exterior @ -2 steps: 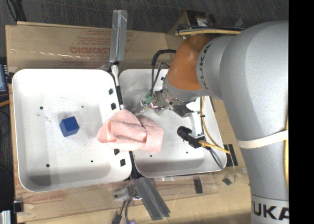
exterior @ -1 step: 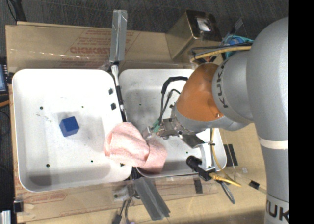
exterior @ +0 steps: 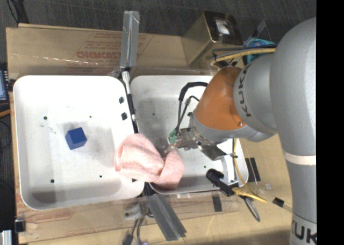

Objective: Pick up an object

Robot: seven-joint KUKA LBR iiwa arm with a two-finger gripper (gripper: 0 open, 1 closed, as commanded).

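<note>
The jaws can't really be made out here, so whether they're released or clenched isn't being called. The gripper (exterior: 173, 143) is being held low inside the right bin (exterior: 156, 94), right at the upper right edge of the pink cloth (exterior: 146, 160), and it looks like it's touching the fabric, though a proper grasp isn't being shown.

Nearest the camera, some grey metal brackets (exterior: 161, 214) are being seen at the bench's front edge, between the two bins. Just past those, the pink cloth is being draped over the divider where the bins meet, with most of it bunched in the right bin's front left corner and one side spilling toward the left bin (exterior: 32, 131).

Further left, a small blue cube (exterior: 76, 137) is sitting on the left bin's floor, well apart from the cloth.

The arm (exterior: 258, 99), with its orange band, is being reached in from the right over the right bin. At the far side, a flattened cardboard sheet (exterior: 70, 48) is being seen behind the bins, with a tan box (exterior: 209, 34) beside it.
</note>
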